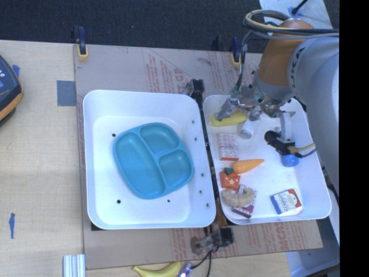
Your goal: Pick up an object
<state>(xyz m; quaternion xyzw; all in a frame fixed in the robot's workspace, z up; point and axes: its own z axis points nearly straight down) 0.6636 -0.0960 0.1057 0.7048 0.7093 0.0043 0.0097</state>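
Gripper [245,109] sits low over the far end of the right bin [316,211]. Whether it is open or closed cannot be told from this angle, and nothing is seen held in it.

Just beside it, toward the bin's far left corner: a yellow banana-shaped toy [225,120], lying flat, its right end at the gripper. Contact cannot be told. Just nearer the camera, a small pale cylinder [247,131], tilted.

Further down the same bin: a clear packet with red print [228,146], an orange carrot [249,165], a small red box [230,180], a beige ring-shaped lump [238,197] on a dark wrapper, and a white-and-red packet [286,201]. A small blue piece [289,161] lies toward the right wall.

Grey arm with orange band [277,56] comes in from the right.

Left bin [95,154] touches the right bin along one side. It holds a blue divided plate [153,159], right side up, about centred.

Both bins rest on a brown cardboard sheet [144,68] with faded red printing, clamped at the far edge by blue clips [81,41]. Beneath is a pale wooden counter [34,172] with a grey tape patch [66,92]. A yellow-and-black device [7,91] sits at the left edge; another yellow banana [158,268] lies at the near edge. Beyond the counter, dark carpet [144,7].
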